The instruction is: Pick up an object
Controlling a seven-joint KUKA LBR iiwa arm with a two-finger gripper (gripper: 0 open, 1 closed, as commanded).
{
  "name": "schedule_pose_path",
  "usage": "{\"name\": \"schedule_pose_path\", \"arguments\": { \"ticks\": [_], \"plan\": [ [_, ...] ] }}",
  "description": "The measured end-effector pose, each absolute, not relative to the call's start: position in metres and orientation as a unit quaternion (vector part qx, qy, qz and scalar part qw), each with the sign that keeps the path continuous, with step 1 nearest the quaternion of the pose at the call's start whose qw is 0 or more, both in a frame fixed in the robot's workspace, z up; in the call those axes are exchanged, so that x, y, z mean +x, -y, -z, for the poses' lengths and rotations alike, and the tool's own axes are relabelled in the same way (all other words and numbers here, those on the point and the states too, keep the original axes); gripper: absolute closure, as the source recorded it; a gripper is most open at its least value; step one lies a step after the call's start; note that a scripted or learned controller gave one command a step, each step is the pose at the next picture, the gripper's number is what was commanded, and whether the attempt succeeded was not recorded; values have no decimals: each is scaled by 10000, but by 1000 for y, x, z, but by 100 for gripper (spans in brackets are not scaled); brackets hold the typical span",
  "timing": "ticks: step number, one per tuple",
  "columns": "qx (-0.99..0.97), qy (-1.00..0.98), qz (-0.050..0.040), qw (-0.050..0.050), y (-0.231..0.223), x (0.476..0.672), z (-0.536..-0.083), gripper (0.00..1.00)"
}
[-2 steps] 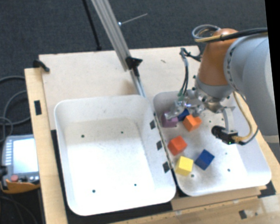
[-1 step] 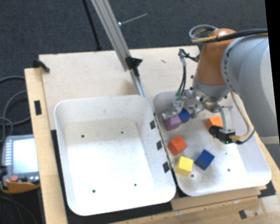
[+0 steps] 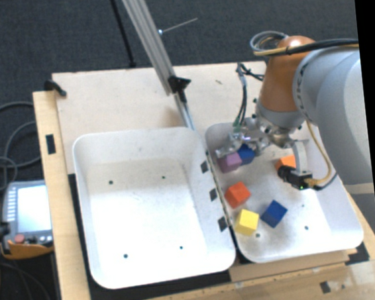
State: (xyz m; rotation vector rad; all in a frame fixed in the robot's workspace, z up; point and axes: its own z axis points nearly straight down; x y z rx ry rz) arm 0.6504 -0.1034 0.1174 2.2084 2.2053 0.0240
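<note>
Both bins (image 3: pixel 146 203) are plain white, sitting on a pale tan bench (image 3: pixel 102 101). Right by the hand (image 3: pixel 243 143) there's a purple block (image 3: pixel 229 161) and a dark blue one (image 3: pixel 246 154). Further off from it: an orange-red cube (image 3: pixel 237 193), a yellow cube (image 3: pixel 246 222), a blue cube (image 3: pixel 273 213). Arm's grey with an orange band (image 3: pixel 280 83).

alu pole (image 3: pixel 152 46) top ctr | pendant (image 3: pixel 27 219) + cables (image 3: pixel 0 142) left, off bench

Grey arm (image 3: pixel 329 108) at frame right is being banded in orange (image 3: pixel 281 93); thin cables (image 3: pixel 244 103) are being routed along the wrist.
</note>
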Motion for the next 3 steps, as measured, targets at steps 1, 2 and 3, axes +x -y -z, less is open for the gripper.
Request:
{"name": "schedule_pose_path", "arguments": {
  "ticks": [1,2,3],
  "plan": [
    [7078,-7062,-55,183,112,653,-132,100],
    [7074,-7065,-73,184,110,654,-133,0],
    [7083,-7058,-56,138,105,660,-124,0]
  ]
}}
